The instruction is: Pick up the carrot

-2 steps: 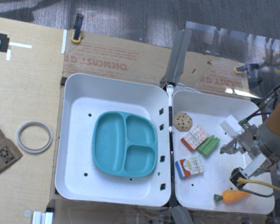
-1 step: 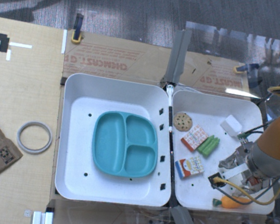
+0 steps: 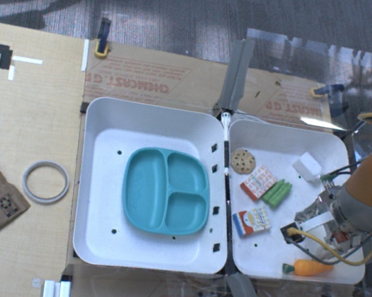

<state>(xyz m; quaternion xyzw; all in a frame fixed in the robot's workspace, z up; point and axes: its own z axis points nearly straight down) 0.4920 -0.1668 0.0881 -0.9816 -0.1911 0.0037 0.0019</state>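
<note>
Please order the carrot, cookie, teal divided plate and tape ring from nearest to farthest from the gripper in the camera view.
1. Carrot, front of the right bin, beside the gripper.
2. Cookie, right bin, back left.
3. Teal divided plate, in the left bin.
4. Tape ring, on the bench, far left.

One fixed camera looks down at a slant from well above the tabletop (image 3: 23, 118). The teal plate (image 3: 143, 188) sits just left of centre; grey floor (image 3: 194, 6) lies beyond it, the left bin (image 3: 106, 167) surrounds it, and the right bin (image 3: 259, 261) lies to its right.
</note>
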